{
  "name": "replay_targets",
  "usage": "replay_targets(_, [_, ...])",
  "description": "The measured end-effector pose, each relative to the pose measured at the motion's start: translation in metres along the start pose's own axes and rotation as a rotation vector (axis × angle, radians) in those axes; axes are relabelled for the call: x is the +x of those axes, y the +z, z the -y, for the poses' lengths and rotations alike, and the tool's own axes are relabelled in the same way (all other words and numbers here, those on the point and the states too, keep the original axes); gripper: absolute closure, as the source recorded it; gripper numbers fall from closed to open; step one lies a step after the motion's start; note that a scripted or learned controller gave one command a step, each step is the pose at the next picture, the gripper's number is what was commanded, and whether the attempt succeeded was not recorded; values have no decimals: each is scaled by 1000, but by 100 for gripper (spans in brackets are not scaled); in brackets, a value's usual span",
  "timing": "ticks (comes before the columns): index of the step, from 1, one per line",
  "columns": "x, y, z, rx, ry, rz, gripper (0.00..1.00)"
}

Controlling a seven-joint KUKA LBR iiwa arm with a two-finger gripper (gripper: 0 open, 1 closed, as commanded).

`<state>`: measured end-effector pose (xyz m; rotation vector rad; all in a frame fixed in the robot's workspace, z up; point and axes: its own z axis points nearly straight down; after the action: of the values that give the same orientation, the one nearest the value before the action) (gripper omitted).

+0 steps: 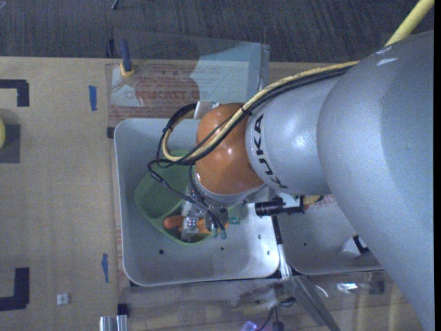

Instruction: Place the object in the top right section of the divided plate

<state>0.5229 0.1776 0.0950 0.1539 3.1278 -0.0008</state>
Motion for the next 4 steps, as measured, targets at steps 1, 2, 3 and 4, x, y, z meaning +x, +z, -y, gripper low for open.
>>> replay_targets(1, [-25,-260,16,-2,47,-4,100])
replay_targets(2, [-16,-166,-50,-1,167,-8,100])
replay_targets(3, [-27,-105,-18,1,356,-9,100])
replay_targets(4, [22,-110,35,1,411,-9,100])
